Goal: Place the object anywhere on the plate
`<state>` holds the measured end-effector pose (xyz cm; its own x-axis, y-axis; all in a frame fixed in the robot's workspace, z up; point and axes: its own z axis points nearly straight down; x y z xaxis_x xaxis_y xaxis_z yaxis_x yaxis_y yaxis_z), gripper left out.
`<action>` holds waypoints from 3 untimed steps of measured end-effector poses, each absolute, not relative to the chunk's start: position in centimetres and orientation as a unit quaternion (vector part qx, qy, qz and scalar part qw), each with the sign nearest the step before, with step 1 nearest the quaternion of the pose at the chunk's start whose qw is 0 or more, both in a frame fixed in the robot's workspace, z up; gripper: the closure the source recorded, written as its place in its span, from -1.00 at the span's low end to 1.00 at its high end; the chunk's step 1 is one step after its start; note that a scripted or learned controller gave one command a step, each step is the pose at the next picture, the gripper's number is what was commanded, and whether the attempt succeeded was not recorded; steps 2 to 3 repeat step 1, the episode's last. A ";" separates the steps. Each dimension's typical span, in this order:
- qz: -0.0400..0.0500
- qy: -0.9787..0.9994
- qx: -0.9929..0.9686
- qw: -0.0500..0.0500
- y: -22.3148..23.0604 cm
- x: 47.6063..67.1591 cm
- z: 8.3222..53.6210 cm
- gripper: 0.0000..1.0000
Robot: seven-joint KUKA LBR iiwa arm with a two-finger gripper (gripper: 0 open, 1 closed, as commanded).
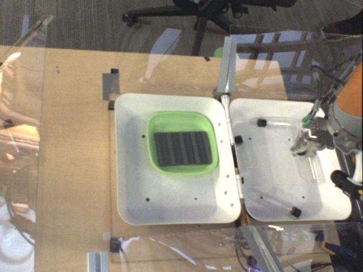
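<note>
A: Where's the object now?

B: I'd take it for one of the clear tubes with black caps in the right bin (340, 211): one lies at the far side (279, 121), another near the front edge (279, 203). The green plate (152, 152) sits in the left bin (127, 180), well apart from both.

A: And the hand (303, 143)?

B: It hovers over the right bin's right half, near the far tube. Whether it's clenched or released, I can't tell.

A: So how to do the pick well?

B: Come down square across the tube's middle, not its cap, since a round tube probably rolls away.
</note>
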<state>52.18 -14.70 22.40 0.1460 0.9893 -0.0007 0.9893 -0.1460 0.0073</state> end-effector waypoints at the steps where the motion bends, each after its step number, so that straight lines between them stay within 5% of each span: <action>1: 0.002 0.653 0.757 0.003 -14.7 52.2 22.4 -1.00; 3: 0.002 0.653 0.757 0.003 -14.7 52.2 22.4 -1.00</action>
